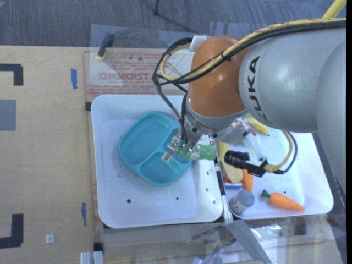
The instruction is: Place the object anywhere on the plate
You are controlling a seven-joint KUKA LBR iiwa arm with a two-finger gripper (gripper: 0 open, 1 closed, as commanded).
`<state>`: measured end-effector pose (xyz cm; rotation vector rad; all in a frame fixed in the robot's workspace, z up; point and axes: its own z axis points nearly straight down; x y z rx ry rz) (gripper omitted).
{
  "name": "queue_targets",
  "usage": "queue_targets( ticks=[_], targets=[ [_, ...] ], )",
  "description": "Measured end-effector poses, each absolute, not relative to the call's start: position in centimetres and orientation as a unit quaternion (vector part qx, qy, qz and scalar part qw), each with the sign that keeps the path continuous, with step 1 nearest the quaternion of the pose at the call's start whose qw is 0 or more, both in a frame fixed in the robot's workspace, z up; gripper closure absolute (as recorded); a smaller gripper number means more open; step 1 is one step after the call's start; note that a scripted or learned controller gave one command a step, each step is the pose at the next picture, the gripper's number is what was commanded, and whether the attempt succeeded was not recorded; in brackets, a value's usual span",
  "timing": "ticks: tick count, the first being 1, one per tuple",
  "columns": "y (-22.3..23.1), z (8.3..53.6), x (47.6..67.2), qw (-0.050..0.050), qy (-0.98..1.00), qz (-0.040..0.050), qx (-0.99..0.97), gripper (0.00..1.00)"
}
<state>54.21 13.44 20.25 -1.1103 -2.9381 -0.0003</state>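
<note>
Down at the right edge of the blue plate (151, 147), the gripper (177, 150) hangs with its metal fingertips over the plate's rim, and a green object (201, 152) sits right against them — it looks clamped between the fingers, though the wrist hides part of the grip. The green piece sticks out to the right of the fingers, over the strip between plate and bin wall, so it lies at the plate's edge and not clearly on it. The plate is a sectioned dish, lying tilted in the left white bin (110, 202). Above the gripper the orange band (214, 81) and the grey arm (297, 76) cover much of the right white bin (322, 199), with black and yellow cables looping around the wrist. In that right bin — below the arm — lie a carrot (281, 201) with a green top, a smaller orange piece (248, 181) just beside a small grey can (241, 202), and a pale yellow object (231, 164) partly under a black fitting. Both bins rest on a wooden bench (44, 147) marked with blue tape.
</note>
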Motion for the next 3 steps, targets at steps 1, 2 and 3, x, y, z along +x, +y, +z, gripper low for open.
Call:
queue_targets(
  ticks=[1, 2, 3],
  targets=[
    [6.3, 28.6, 54.8, -0.002, -0.933, -0.0007, -0.36, 1.0],
    [8.6, 20.3, 57.4, -0.001, -0.944, -0.0009, -0.33, 1.0],
    [8.6, 20.4, 57.4, -0.001, -0.944, -0.0011, -0.33, 0.0]
  ],
)
